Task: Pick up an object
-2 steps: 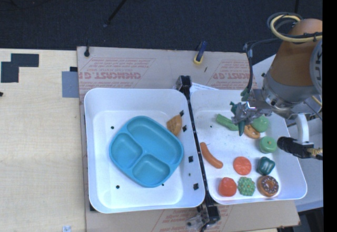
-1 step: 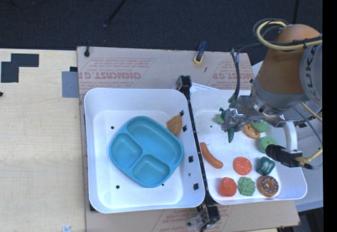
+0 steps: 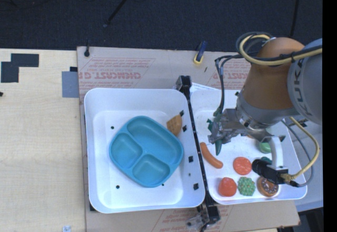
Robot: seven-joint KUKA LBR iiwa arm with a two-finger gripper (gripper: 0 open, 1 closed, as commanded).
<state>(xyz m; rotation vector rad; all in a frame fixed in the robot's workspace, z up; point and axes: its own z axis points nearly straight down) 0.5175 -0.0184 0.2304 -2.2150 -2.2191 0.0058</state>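
**Gripper low over the right bin, just beyond the sausage**

Along the near rim of the right bin [image 3: 258, 198] three small toy foods sit in a row: a red rounded piece [image 3: 227, 187], a green broccoli head [image 3: 246, 185] just beside it, and a brown ringed doughnut [image 3: 268, 188] towards the right-hand corner. A little further in lies a flat red disc [image 3: 242, 165], close behind the broccoli. To its left an orange sausage [image 3: 211, 156] lies at a slant near the wall that divides the two bins. A pale green piece [image 3: 265, 147] rests further right, partly hidden by the robot's hardware.

The gripper [image 3: 217, 141] points down into this bin, with its tip just beyond the far end of the orange sausage and near it. It cannot be told whether the tip touches anything, nor whether the gripper is open or closed; nothing can be seen held in it. The grey and orange arm [image 3: 268, 83] rises behind it and covers the far right part of the bin.

In the left bin [image 3: 97, 152] a blue divided plate [image 3: 145, 149] lies flat in the middle. A small brown wedge [image 3: 175, 124] rests by its far right edge, against the dividing wall.

Beyond both bins a printed cardboard sheet [image 3: 121, 70] covers the wooden bench [image 3: 37, 136], and a yellow and blue clamp [image 3: 200, 53] grips its far edge.
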